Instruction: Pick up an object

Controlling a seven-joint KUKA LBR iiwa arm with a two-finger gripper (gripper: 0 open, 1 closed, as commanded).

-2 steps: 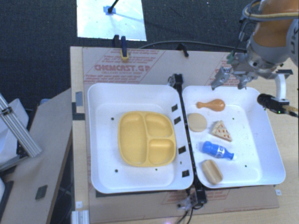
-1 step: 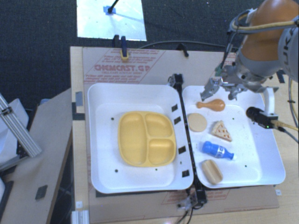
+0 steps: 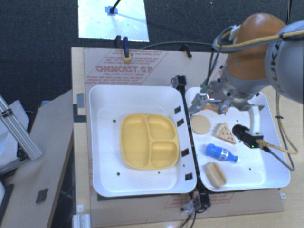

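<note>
The arm's gripper [image 3: 209, 102] hung over the far part of the right bin [image 3: 273, 175], just above a round tan cookie [image 3: 200, 125]; whether it was spread or pinched could not be told. Beside the cookie lay a pizza slice [image 3: 225, 133], nearer the front a blue bottle [image 3: 221, 153] and a bread roll [image 3: 215, 175]. The left bin [image 3: 102, 103] held a yellow divided tray [image 3: 149, 140].
</note>
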